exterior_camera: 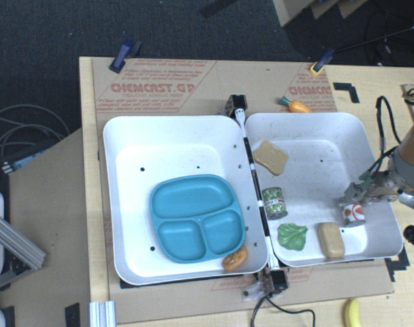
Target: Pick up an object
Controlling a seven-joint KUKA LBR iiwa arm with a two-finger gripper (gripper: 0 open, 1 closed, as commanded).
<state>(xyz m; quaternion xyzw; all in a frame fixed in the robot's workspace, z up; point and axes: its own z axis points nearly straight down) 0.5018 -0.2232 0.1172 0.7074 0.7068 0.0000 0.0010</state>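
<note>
My gripper (357,197) reaches in from the right edge and hangs low over the right side of the right bin (309,129). A small red and white object (355,213) lies directly below its tip, touching or nearly touching it. Also in this bin are a tan oblong piece (331,240), a green leafy piece (292,236), a small green can (274,202) and a tan flat piece (270,158). The arm hides part of the bin's right wall.
The left bin (125,148) holds a blue divided plate (197,216) and a brown ring-shaped piece (235,258) in its front right corner. On the bench outside the bins lie an orange object (297,105) behind and a yellow one (352,313) in front.
</note>
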